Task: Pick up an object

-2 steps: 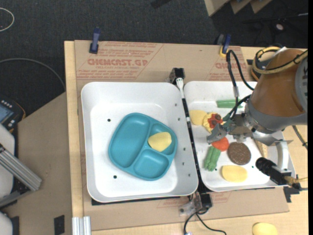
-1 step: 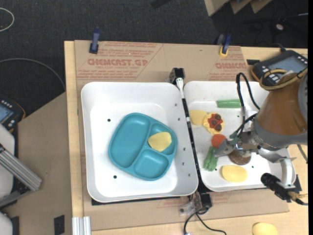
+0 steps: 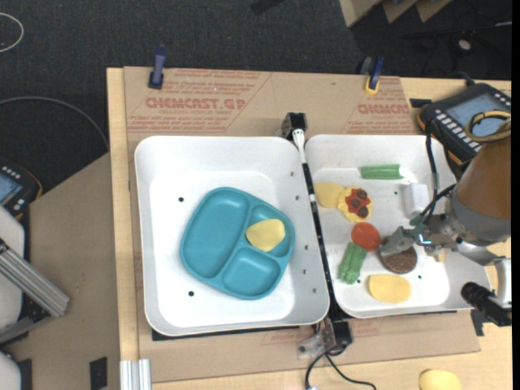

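Note:
My gripper point(image 3: 404, 242) hangs low over the right bin point(image 3: 422, 303), just above a brown round cookie-like piece point(image 3: 399, 260). Around it lie a red tomato point(image 3: 365, 235), a green pickle point(image 3: 352, 262), a yellow oval piece point(image 3: 389, 288), a yellow and red toy food piece point(image 3: 347, 200) and a green bar point(image 3: 379, 171). A white block point(image 3: 415, 195) sits near the bin's right side. Whether anything sits in the gripper is hidden by the wrist.
The left bin point(image 3: 162, 218) holds a blue divided plate point(image 3: 219, 242) with a pale yellow piece point(image 3: 265, 234) in its upper right compartment. A black tablet-like device point(image 3: 467, 120) lies at the bench's right back. Clamps point(image 3: 157, 67) hold the cardboard at the back edge.

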`<state>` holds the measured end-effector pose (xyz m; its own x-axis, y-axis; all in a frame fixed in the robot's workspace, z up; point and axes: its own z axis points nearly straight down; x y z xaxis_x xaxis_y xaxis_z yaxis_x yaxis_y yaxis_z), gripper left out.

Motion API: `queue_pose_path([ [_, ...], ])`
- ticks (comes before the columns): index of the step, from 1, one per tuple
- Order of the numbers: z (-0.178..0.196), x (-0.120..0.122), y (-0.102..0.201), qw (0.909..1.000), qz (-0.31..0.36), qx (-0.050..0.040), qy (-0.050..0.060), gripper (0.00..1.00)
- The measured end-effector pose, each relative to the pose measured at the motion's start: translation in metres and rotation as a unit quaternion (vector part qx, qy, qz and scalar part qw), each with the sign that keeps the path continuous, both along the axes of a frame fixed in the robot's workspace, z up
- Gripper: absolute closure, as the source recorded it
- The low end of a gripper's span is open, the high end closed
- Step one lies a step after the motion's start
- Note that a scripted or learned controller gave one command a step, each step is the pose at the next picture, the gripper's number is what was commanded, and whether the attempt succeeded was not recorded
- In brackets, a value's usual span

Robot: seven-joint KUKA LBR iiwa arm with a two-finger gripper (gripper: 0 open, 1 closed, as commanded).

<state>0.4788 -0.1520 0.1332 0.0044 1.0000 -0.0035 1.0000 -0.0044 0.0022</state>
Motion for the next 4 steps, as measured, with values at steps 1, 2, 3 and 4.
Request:
queue_pose_path([
  [1,-0.048,0.014,-0.038,1.0,0.001,0.0022,0.0,0.0],
  [2,-0.035,0.015,-0.038,1.0,0.001,-0.001,-0.004,1.0],
  [3,-0.025,0.016,-0.038,1.0,0.001,-0.0015,-0.005,1.0],
  [4,-0.015,0.016,-0.038,1.0,0.001,-0.0023,-0.007,1.0],
])
